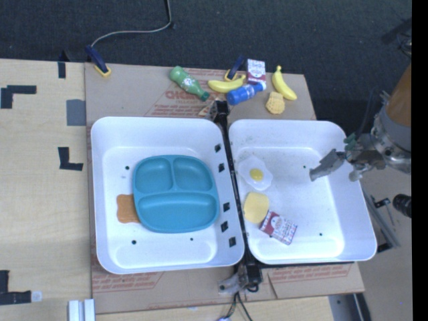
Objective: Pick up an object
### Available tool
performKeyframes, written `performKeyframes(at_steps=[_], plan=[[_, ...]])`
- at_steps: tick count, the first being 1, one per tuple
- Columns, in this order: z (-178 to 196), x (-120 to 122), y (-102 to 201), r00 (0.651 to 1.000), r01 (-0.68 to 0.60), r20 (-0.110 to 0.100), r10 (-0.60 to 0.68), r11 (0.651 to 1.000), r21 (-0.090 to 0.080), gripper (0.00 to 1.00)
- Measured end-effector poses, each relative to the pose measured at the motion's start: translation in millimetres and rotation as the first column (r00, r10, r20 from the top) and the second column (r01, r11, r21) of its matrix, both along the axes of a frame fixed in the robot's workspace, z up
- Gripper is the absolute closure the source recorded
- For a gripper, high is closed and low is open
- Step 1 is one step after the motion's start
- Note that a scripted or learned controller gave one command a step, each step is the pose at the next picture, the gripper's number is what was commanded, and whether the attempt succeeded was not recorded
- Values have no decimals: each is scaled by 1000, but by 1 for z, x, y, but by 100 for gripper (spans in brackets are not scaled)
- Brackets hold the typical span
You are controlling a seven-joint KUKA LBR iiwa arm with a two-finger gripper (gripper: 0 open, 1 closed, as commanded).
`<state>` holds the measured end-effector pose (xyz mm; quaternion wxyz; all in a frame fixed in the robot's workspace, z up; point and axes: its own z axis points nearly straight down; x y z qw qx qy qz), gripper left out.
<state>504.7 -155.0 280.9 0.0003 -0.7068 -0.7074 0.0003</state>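
The gripper (pixel 321 169) hangs at the right of the frame, over the right side of the right bin (pixel 348 246), with nothing between its fingers; how far apart they stand I cannot tell from this slant. Its nearest candidates lie at the left side of that bin, well apart from it: a toy fried egg (pixel 255 174), flat and probably light, hard plastic that offers little edge to pinch; below it a yellow cheese-like piece (pixel 255 206), thicker and likely the easiest to span across its sides; and at lower centre a small red-and-white packet (pixel 278 228), lying flat and tilted, likely light and a bit slippery, best taken across its narrow width. The bin floor is smooth white plastic, so pieces may slide when nudged. The left bin (pixel 107 246) holds a blue divided plate (pixel 176 193) with an orange toast-like slab (pixel 126 208) tucked against its left rim. Above the bins, on the cardboard (pixel 134 99), sit a green bottle (pixel 188 82), two bananas (pixel 283 85), a blue bottle (pixel 242 94) and small packets.
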Motion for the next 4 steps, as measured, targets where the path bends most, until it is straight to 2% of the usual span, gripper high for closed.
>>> performKeyframes(at_steps=[1,2,3,4], plan=[[-102,64,62,1000,-1,-3,1,1000,1,0],[-195,91,56,1000,-1,4,1,1000,0,0],[-195,132,60,1000,-1,5,1,1000,-1,0],[-195,129,59,1000,0,5,0,1000,-2,0]])
